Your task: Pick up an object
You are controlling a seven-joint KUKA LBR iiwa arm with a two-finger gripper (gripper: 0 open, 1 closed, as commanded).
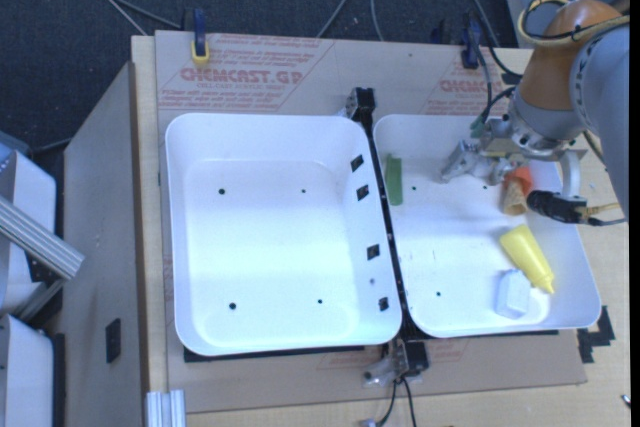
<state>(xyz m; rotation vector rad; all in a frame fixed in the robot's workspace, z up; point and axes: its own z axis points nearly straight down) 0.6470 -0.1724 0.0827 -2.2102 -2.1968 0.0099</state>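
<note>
In the right bin (470,315) lie a green block (394,180) by the left wall, an orange object (516,191) near the right wall, a yellow object (528,258) and a pale grey-white block (512,295) at the front right. My gripper (472,165) hangs over the back of the right bin, between the green block and the orange object. It looks open, with nothing between its fingers. The orange object lies just to its right and partly behind the wrist.
The left bin (190,215) stands beside the right one, with black clips along the shared wall (375,215). The grey arm with its orange band (570,65) reaches in from the upper right. Cables run over the bench at the back.
</note>
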